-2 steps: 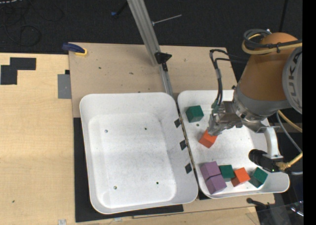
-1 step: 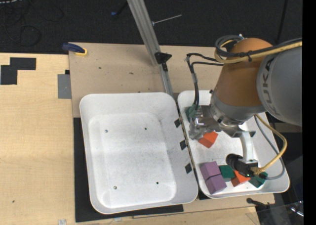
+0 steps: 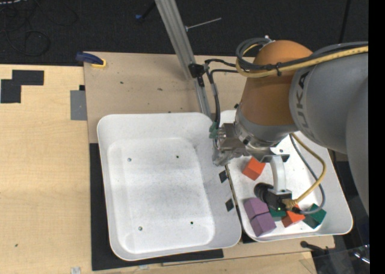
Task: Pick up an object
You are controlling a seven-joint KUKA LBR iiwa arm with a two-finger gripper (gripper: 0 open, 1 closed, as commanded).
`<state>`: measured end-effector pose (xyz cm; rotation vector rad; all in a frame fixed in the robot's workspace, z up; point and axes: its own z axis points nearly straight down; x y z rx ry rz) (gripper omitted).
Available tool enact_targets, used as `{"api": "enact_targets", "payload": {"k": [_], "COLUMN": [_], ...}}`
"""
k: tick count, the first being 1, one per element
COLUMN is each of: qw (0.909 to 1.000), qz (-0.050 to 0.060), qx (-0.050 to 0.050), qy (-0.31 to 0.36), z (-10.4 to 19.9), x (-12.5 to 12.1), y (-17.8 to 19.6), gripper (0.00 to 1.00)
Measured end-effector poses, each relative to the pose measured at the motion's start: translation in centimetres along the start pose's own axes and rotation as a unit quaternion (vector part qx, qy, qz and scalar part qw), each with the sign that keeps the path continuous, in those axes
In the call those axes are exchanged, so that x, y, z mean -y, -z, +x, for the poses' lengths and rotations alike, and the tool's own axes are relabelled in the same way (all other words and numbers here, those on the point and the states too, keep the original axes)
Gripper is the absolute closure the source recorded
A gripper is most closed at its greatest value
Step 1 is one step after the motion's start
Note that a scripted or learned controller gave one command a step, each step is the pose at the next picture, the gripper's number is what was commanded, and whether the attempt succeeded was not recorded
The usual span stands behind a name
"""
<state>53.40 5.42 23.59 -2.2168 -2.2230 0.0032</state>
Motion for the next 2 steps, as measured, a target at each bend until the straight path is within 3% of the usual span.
{"api": "enact_targets", "payload": {"k": [1, 2], "qw": [1.0, 1.0], "qz": [0.001, 0.001], "qx": [0.0, 0.0], "qy": [0.0, -0.001], "z": [3.89, 3.77], "x": [-0.49, -0.48], "y": [-1.38, -1.3], "gripper": [1.0, 0.0]}}
